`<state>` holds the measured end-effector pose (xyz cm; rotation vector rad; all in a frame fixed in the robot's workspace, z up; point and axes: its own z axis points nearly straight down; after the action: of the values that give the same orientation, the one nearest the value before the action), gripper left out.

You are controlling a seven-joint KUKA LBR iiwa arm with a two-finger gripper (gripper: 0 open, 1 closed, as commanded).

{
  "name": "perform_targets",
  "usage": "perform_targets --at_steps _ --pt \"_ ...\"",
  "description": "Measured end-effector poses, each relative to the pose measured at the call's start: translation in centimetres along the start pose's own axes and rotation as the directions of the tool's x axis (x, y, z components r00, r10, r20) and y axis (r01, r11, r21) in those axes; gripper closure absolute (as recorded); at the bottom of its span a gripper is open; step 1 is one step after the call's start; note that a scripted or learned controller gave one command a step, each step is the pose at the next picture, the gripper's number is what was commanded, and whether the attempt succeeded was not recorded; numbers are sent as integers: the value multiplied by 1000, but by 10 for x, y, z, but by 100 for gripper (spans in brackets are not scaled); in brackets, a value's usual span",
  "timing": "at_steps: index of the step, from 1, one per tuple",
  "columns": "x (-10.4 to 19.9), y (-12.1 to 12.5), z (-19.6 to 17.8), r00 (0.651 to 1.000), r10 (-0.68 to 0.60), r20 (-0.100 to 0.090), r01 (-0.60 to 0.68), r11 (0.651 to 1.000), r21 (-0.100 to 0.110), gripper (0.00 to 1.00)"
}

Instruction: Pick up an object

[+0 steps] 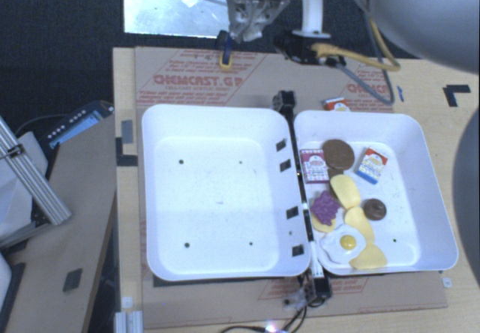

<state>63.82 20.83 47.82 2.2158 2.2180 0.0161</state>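
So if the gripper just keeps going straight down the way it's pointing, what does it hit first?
Probably the bare brown board behind the left bin, near the small blue and yellow clip. The gripper hangs beyond both bins, though depth is hard to judge from this slant.

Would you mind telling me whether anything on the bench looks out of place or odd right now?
One thing: a small red and white carton lies on the bench outside the right bin, just beyond its far rim, while the other toy foods, such as the fried egg, sit inside. Nothing looks spilled or damaged.
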Motion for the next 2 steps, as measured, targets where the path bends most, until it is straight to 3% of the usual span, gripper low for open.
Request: perform_targets --at_steps 1,2 --pt "18 -28 -62 1000 -6 -2 6 1000 4 100" --pt "26 -46 44 1000 -5 5 5 1000 20 100"
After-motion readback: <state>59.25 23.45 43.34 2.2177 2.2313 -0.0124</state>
